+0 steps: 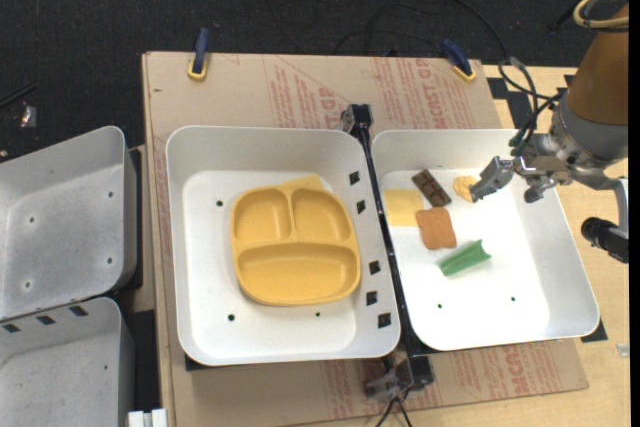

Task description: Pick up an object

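Note:
The right bin (560, 305) holds several small items. A flat pale yellow slab (402, 208) lies by its left wall, with a dark brown bar (431, 186) just right of it. An orange-brown slice (436, 229) sits below the bar, and a green piece (464, 258) lies lower right of the slice. A small yellow-orange bit (463, 186) rests near the upper middle. My gripper (511, 183) hovers over the bin's upper right, open, its left finger just right of the yellow-orange bit. Nothing is between the fingers.
The left bin (200, 315) carries a yellow divided plate (296, 245). A black divider with clips (372, 215) runs between the bins. Grey trays (60, 215) lie off the bench at the left. Cables hang near the arm at the right.

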Motion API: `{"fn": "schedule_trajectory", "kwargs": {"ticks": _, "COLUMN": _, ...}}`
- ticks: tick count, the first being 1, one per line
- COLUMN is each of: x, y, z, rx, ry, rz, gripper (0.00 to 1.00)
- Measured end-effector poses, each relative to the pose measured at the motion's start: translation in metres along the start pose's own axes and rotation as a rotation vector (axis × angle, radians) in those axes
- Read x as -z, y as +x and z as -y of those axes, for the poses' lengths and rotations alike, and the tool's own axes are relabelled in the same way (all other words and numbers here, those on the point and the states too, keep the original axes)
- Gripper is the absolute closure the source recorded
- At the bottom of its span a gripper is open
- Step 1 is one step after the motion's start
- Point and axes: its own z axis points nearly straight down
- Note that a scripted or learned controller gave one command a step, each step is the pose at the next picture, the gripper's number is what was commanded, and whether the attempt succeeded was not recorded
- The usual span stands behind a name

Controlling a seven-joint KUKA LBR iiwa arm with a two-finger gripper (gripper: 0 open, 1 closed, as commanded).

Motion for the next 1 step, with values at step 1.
{"fn": "schedule_trajectory", "kwargs": {"ticks": 1, "x": -0.0576, "y": 0.0087, "z": 0.0065, "rx": -0.001, "ry": 0.006, "rz": -0.002, "gripper": 0.00}}
